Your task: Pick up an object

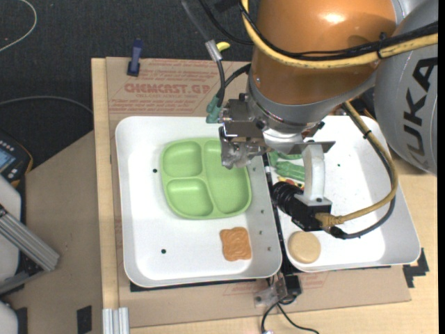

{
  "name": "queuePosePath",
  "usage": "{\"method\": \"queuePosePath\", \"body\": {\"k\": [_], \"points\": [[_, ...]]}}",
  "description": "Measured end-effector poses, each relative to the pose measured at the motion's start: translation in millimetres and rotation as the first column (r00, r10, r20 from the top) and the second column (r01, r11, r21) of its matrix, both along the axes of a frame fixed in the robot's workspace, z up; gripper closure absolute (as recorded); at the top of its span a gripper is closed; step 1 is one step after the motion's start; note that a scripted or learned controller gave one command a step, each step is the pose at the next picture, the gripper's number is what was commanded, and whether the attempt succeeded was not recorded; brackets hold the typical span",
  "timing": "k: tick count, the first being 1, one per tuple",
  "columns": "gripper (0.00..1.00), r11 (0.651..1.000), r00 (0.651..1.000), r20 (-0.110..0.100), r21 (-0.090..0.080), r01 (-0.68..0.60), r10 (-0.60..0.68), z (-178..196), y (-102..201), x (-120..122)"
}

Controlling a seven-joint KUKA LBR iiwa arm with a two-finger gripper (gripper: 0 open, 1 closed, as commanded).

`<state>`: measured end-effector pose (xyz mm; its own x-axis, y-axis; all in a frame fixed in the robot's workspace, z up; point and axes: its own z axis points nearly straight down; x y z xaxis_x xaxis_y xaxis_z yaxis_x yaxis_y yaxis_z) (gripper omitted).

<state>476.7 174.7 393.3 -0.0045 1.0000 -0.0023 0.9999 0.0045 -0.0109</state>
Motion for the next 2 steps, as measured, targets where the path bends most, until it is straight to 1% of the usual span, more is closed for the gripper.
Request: {"method": "queuePosePath", "body": {"k": [1, 2], "points": [[1.00, 1.000, 1.000, 0.005, 0.000, 0.011, -0.011, -34.2, -54.3, 2.9], [1.00, 1.000, 1.000, 0.020, 0.007, -0.002, 0.002, 39.9, -0.4, 2.7]]}}
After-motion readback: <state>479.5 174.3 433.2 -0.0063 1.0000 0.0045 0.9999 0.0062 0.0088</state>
